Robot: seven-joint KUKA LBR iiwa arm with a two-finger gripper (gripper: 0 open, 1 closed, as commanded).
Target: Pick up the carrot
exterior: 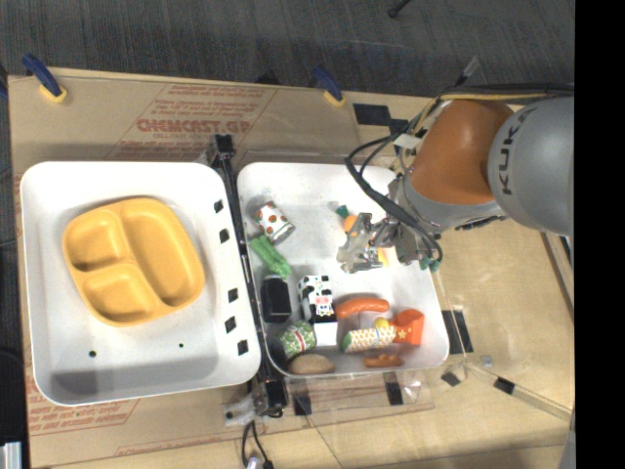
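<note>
Overhead, "KUKA" reads on my arm (pixel 527 164) and "CHEMCAST" on the surface (pixel 195 125). My tool (pixel 359 250) sits right of centre, grip unclear; the carrot (pixel 347 218) is too hidden to judge its axis.

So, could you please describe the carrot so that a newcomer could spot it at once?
Find the white bin on the view's right, then its upper half, away from the toys crowded along its lower edge. The carrot lies just up and left of the pincer: a small orange piece with a green tip.
</note>
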